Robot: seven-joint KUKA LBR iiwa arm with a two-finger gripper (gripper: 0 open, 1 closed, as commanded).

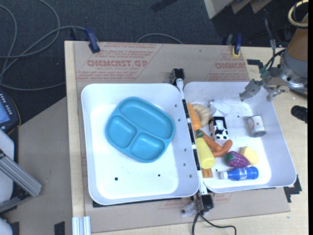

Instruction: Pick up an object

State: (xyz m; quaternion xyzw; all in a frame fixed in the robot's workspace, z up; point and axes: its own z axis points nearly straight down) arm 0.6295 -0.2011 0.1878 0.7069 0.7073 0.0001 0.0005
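Your pincer (260, 88) hangs over the right bin's (281, 146) upper right corner, fingers spread, nothing between them. Left bin (93, 131): a blue plate (140, 129), split into compartments. Right bin: a can (255, 125) on its side, apart from the rest; a blue bottle (240, 174) lying near the front wall; purple grapes (236, 159) just above it; a yellow piece (204, 153) against the left wall.

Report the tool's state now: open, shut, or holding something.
Tool: open, holding nothing; it hangs over the far right corner of the right bin, above the small can.
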